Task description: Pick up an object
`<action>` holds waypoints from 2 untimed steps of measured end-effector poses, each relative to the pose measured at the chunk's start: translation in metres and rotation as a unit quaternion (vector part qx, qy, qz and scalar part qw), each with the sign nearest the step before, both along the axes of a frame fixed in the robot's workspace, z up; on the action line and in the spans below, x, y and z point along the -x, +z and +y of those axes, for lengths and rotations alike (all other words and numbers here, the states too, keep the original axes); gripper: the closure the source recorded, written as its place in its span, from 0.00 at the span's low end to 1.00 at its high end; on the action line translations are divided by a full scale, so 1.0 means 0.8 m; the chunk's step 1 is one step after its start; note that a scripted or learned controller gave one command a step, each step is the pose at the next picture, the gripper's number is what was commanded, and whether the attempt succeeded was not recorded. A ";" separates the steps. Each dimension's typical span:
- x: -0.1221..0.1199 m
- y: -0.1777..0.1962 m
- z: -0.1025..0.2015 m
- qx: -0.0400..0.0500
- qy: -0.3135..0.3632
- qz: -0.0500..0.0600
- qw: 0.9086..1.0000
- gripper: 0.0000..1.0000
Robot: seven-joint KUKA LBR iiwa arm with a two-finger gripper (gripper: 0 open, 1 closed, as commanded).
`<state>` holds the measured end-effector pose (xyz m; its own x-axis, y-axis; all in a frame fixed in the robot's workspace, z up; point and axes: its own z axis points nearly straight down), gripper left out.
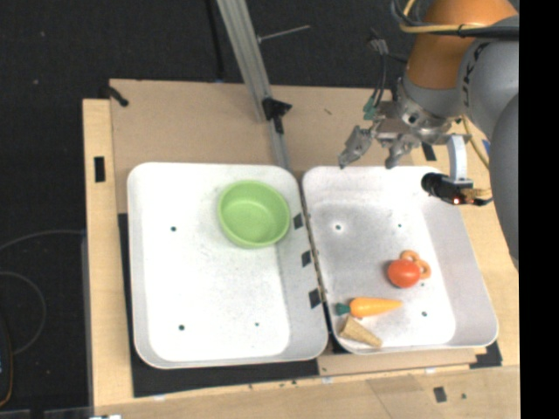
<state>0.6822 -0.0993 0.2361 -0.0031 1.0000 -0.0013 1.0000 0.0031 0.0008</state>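
Grey two-finger gripper [376, 154] hangs over the right white shallow bin's [454, 260] far rim, fingers spread, holding nothing. Round orange-red plastic tomato [404, 271], orange plastic carrot [374, 305], tan wedge [360, 331] sit near that bin's front. Green round bowl [253, 214] in left white bin [166, 269].

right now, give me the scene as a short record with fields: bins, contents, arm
left bin: holds a green bowl near its far edge
right bin: holds an orange-red round toy, a toy carrot and a tan wedge, all toward its near side
gripper: above the right bin's far edge, jaws spread, nothing between them
arm: reaches in from the right, orange band above the wrist
task state: nothing picked up yet
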 end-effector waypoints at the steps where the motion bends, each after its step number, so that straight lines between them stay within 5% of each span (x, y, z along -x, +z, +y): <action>1: 0.000 0.000 0.000 0.000 0.000 0.000 1.000 0.00; 2: -0.003 -0.050 -0.006 0.001 -0.001 0.000 1.000 0.00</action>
